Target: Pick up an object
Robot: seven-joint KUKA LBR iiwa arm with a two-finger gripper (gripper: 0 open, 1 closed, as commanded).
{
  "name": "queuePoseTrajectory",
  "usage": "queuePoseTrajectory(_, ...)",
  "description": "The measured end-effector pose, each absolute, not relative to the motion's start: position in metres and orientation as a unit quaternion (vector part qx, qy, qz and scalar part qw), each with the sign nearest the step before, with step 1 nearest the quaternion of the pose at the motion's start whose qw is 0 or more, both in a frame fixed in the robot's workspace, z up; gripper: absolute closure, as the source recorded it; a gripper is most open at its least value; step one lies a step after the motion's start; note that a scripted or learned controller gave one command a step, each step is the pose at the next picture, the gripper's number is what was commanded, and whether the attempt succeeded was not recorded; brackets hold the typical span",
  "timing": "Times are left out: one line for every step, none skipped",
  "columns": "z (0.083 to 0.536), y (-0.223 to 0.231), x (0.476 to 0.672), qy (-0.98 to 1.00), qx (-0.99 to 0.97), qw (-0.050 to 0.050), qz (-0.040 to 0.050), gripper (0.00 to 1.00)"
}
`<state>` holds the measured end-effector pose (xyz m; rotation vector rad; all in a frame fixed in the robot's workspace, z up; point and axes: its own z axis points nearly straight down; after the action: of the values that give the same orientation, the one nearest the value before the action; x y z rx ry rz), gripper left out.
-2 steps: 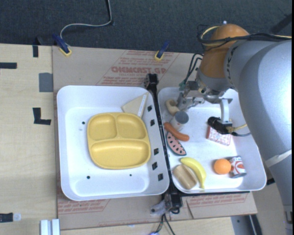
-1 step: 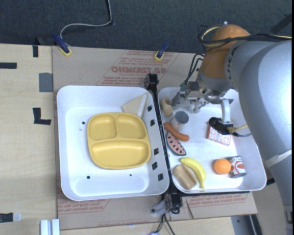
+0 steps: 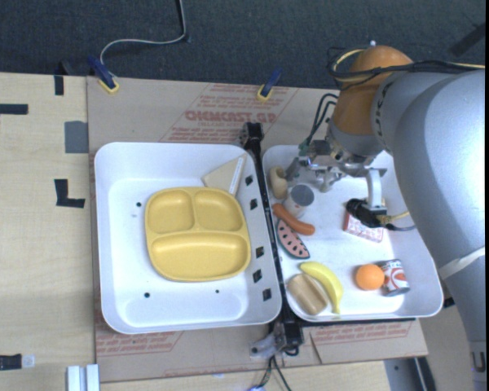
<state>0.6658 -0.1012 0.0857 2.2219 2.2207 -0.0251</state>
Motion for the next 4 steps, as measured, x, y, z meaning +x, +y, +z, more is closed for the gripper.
queuePoseTrajectory(0.097, -0.096, 0.668, 0.707, 0.707, 0.001, -0.0013, 1.00)
queuePoseTrajectory(0.097, -0.099, 0.668, 0.706, 0.708, 0.002, -0.0036, 0.00)
queuePoseTrajectory(0.086, -0.101, 0.666, 0.707, 0.708, 0.000, -0.0077, 0.00)
queuePoseTrajectory(0.096, -0.098, 0.668, 0.707, 0.707, 0.001, -0.0021, 1.00)
